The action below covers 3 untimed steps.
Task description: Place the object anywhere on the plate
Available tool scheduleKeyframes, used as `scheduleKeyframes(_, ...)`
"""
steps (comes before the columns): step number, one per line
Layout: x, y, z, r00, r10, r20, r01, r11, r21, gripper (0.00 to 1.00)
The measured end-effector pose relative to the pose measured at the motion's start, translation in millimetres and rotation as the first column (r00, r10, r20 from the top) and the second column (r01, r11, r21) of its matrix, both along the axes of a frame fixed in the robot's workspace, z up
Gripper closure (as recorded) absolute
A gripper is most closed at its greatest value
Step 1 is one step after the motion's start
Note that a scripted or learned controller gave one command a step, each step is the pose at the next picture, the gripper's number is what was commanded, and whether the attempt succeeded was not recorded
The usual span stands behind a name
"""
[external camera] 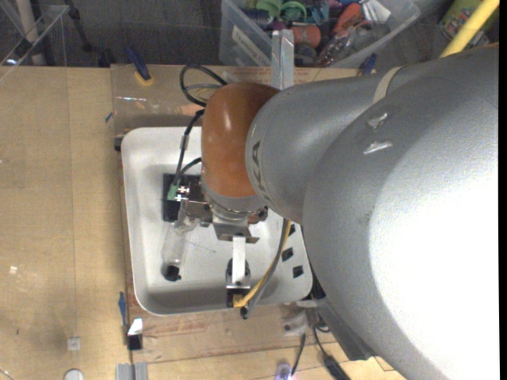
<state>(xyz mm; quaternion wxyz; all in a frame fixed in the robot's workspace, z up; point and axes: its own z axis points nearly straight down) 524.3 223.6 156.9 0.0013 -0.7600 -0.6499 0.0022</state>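
My gripper hangs low inside the left white bin, near its front left part, pointing down at the bin floor. Nothing shows in its grasp. The orange band and the thick grey arm cover the bin's right half and everything to the right of it. The bare white floor of the bin shows to the left of and behind the gripper.
The wooden bench stretches out to the left of the bin. A clear plastic tub of colourful toys stands behind the bench at the back. A blue clamp sits at the bench's back edge.
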Motion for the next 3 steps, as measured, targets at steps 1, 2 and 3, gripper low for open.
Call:
scheduleKeyframes(1,105,1,-12,0.962,-0.273,0.004,0.273,0.962,0.0,0.0)
scheduleKeyframes(2,91,-27,197,0.926,-0.377,0.004,0.377,0.926,0.0,0.0)
scheduleKeyframes(3,41,-67,278,0.999,-0.038,0.005,0.038,0.999,0.0,0.0)
